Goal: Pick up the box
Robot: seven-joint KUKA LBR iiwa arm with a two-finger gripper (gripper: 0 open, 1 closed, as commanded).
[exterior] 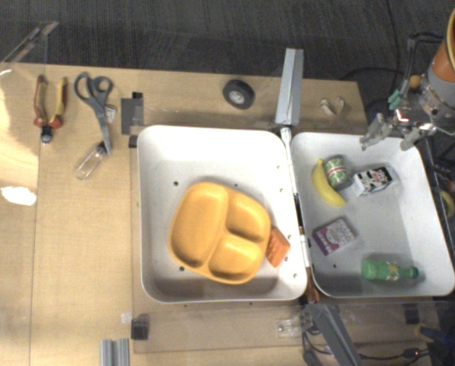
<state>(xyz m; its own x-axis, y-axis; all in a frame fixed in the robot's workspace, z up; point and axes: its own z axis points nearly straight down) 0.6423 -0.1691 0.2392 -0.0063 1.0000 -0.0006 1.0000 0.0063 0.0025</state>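
A: Box [333, 235], purple, lies flat on the floor of the right bin [433, 227], a little left of the middle, between the banana [327, 184] above it and the green bottle [389, 270] below and to the right. Touching neither.

B: And the pincer [395, 130]?

A: Up over the bin's top right corner, well apart from the box. Prongs look spread, with nothing between them.

B: How would it handle?

A: My guess is thin card, light, stiff along the edges and easily dented on the broad face. It sits turned at an angle, so I would close across the two shorter sides, square to them. The surface may be glossy, so a slip is possible.

B: Count things for me.

A: Right bin: one purple box, one banana, one small can [334, 171], one white carton [373, 179], one green bottle. Left bin [155, 227]: one yellow divided tray [219, 231], one orange piece [277, 247] tucked against its right side. On the surface beyond: one pair of scissors [97, 105], one pair of pliers [48, 105], one roll of tape [238, 93].
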